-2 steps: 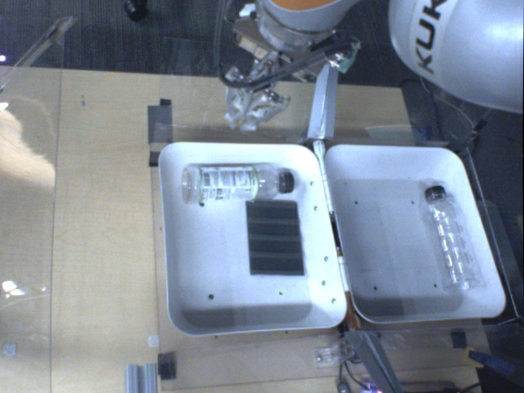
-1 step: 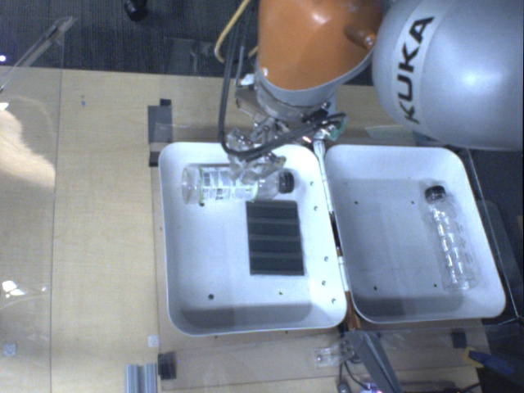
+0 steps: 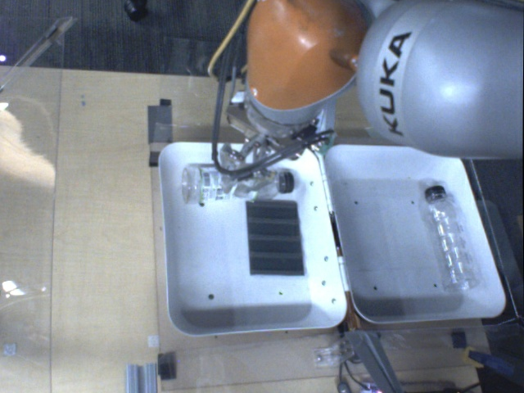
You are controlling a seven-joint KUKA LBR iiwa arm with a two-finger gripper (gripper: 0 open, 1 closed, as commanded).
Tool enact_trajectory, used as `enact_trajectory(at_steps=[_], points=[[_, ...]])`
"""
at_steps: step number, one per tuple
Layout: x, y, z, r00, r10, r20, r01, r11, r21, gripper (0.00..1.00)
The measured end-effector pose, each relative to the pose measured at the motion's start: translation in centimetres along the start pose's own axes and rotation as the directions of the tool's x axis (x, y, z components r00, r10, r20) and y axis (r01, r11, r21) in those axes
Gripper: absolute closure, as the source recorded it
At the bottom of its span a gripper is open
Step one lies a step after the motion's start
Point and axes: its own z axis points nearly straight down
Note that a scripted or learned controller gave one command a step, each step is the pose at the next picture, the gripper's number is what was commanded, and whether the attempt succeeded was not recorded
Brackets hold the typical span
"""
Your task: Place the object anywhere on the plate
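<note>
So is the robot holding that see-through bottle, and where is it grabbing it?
It cannot be told. The gripper hangs right over the clear bottle in the left bin, but the arm hides where they meet.

Robot lab: KUKA arm, white bins, bench.

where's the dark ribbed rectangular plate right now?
Camera view: the dark ribbed rectangular plate lies flat in the middle of the left white bin, just below the clear plastic bottle lying along that bin's far side.
</note>
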Motion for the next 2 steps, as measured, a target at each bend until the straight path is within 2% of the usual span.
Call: enact_trajectory(at_steps=[1, 2], points=[[6.0, -3.8, -5.8, 0.976, -0.216, 0.002, 0.216, 0.976, 0.006, 1.00], [12.0, -4.6, 5.5, 0.918, -0.397, -0.003, 0.397, 0.918, -0.001, 1.00]])
